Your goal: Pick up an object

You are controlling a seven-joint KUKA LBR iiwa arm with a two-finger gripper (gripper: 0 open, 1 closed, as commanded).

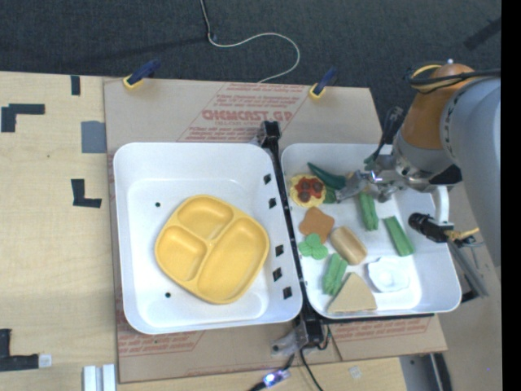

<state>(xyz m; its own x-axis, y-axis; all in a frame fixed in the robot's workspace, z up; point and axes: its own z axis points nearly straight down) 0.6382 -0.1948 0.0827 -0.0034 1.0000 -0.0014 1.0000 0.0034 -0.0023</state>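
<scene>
Here the tool (pixel 356 187) hovers over the right bin (pixel 440 300).

A pale wooden desk (pixel 49 243) with black marks carries a cardboard sheet (pixel 244 112) printed in red, held by two blue-and-yellow clamps (pixel 142 73). Beyond it lies dark grey carpet (pixel 98 15), crossed by a thin white cable (pixel 260 43). Light is even.

Pale wooden bench (pixel 49 243) across the frame, black marks at left; brown cardboard sheet (pixel 244 112) flat at centre, clamped along its top edge; two white bins on it, left bin (pixel 130 243), right bin (pixel 431 287), touching.
</scene>
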